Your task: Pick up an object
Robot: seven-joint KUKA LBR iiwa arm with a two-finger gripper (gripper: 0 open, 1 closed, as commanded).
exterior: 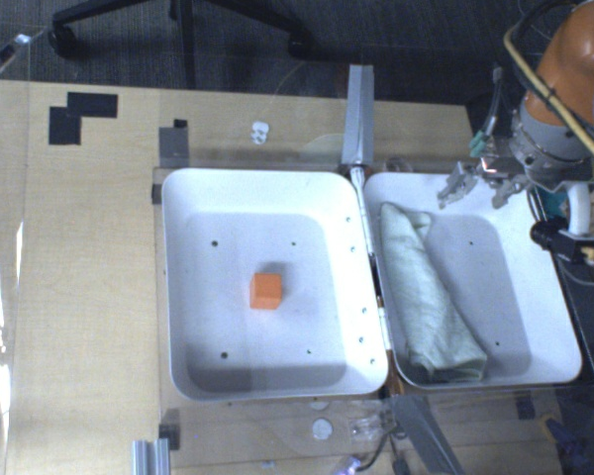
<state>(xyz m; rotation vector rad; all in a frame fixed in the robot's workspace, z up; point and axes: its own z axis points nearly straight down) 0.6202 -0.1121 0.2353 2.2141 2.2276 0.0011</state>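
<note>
On the bench [79,265], two shallow white bins sit side by side, their inner rims touching along a narrow seam. The left bin [193,201] holds one small orange block [266,291]. The block rests flat on the bin floor, slightly left of the floor's centre and well apart from every wall. Nothing touches it.

The right bin [544,315] holds a crumpled pale cloth [426,300]. The cloth lies as a long bundle along the left side of this bin, running from near the far wall to the near wall, with its lower end bunched against the near left corner. The right part of the bin floor is bare.

The arm [574,57] enters from the right, with its orange band above the grey wrist. The pincer [480,188] hangs over the far rim of the right bin, near that bin's far right area. Its two fingers are spread apart, one pointing toward the left and one toward the right, and no item sits between them. The left finger [453,188] is near the top end of the cloth but apart from it. The pincer is well apart from the orange block, which lies in the other bin.

A grey metal rail [357,117] stands upright behind the seam between the bins. Black tape marks [79,115] lie on the bench at the far left.
</note>
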